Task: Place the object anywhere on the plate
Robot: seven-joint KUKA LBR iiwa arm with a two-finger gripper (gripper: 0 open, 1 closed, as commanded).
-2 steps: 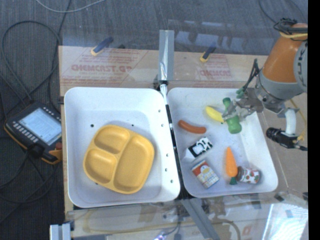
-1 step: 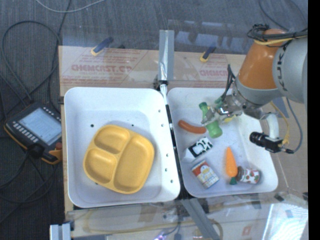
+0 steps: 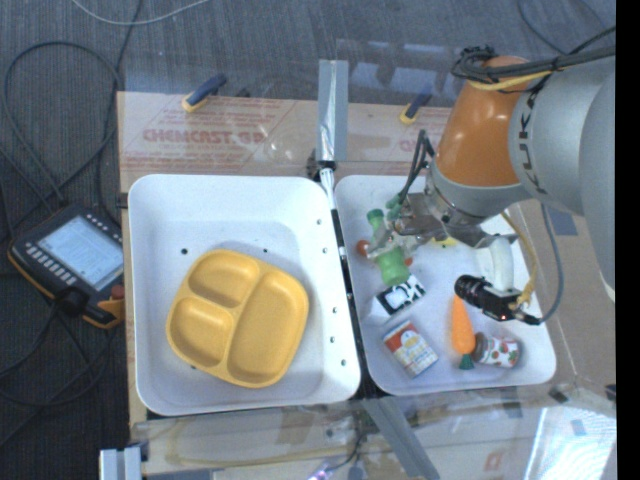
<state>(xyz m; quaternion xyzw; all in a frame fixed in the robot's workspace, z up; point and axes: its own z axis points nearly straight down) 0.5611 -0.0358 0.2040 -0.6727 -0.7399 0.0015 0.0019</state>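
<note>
Gripper (image 3: 392,230) low in right bin (image 3: 540,368), jaws seemingly clamped on green bottle (image 3: 390,265), though blurred. Yellow plate (image 3: 238,316) well apart, in left bin (image 3: 160,218). Risk: weak hold, bottle slipping during lift over the divider; black-and-white box (image 3: 401,296) just beside, liable to nudging.

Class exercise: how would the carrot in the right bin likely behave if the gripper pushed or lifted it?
The carrot looks like a smooth, tapered toy, so it is probably light and stiff. Its round body may roll or swing when pushed, and could slip from a pinch near the narrow end.
</note>
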